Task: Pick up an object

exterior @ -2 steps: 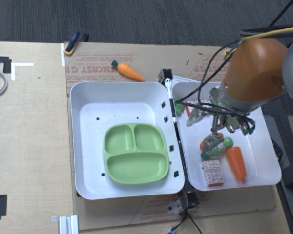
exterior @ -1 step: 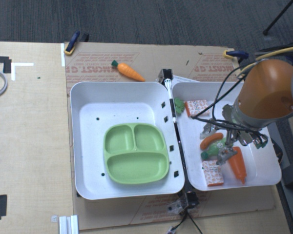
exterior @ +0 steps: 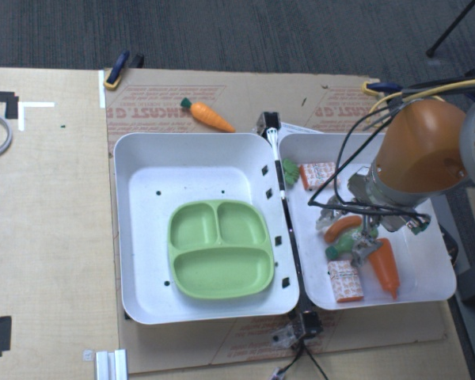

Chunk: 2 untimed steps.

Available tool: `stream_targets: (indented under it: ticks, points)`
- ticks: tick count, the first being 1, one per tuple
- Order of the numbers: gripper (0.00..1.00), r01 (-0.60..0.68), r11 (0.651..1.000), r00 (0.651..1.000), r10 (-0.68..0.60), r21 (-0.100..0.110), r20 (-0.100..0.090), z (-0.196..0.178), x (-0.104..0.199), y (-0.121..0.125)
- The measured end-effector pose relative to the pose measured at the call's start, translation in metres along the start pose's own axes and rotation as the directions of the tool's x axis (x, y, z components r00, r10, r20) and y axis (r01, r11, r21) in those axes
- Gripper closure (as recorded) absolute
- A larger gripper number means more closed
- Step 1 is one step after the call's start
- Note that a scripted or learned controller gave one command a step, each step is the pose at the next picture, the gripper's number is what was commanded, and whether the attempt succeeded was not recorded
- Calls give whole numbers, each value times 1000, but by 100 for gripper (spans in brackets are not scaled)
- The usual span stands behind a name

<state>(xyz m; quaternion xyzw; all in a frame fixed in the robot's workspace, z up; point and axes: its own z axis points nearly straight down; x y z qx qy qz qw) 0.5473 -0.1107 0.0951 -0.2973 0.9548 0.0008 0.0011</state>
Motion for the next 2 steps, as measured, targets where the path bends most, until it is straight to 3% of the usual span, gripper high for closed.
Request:
stream_targets:
  ticks: [1, 2]
  points:
    - [100, -5, 1000, 1000, 5, 5, 6, -10, -1, -1]
    - [100, 342, 940, 940, -342, 3, 1, -132, 3, 31]
